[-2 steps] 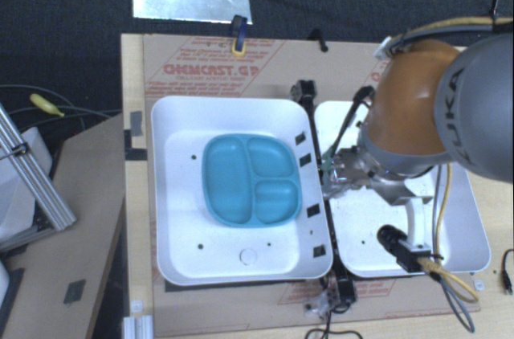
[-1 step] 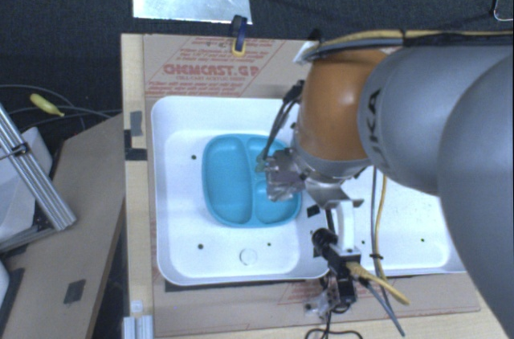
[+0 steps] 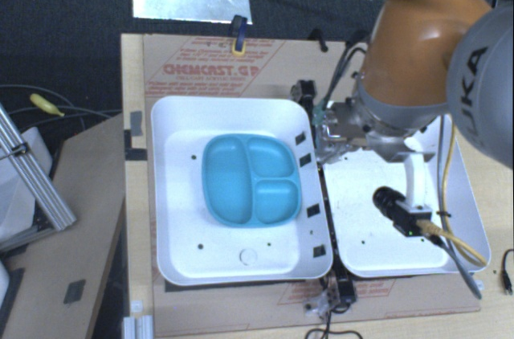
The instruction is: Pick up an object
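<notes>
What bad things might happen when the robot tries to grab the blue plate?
1. The blue divided plate lies flat in the left bin, so the fingers may slide off its low rim.
2. The arm hangs over the right bin, and might bump the walls where the bins meet.
3. The yellow cable could snag.
</notes>
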`<state>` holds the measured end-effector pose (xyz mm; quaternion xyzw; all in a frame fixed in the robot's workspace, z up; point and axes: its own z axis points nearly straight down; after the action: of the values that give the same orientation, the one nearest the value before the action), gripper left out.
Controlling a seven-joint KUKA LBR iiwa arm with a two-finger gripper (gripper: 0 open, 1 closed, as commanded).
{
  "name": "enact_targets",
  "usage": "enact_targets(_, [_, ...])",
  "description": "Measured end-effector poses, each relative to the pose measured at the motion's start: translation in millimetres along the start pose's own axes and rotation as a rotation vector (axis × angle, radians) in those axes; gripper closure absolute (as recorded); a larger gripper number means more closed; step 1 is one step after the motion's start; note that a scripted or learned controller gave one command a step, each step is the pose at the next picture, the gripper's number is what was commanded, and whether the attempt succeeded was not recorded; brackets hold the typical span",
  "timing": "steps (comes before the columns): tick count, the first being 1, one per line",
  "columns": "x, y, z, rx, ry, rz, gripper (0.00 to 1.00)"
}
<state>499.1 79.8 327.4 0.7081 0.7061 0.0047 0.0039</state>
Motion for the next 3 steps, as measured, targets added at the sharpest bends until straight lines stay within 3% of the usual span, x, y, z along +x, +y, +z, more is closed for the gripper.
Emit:
enact_targets(1, [-37, -12, -4, 0.009, -0.001, -0.001, 1.00])
enact_targets(2, [2, -12, -18, 0.009, 0.000, -0.010, 1.00])
enact_targets(3, [16, -12, -28, 0.009, 0.000, -0.008, 1.00])
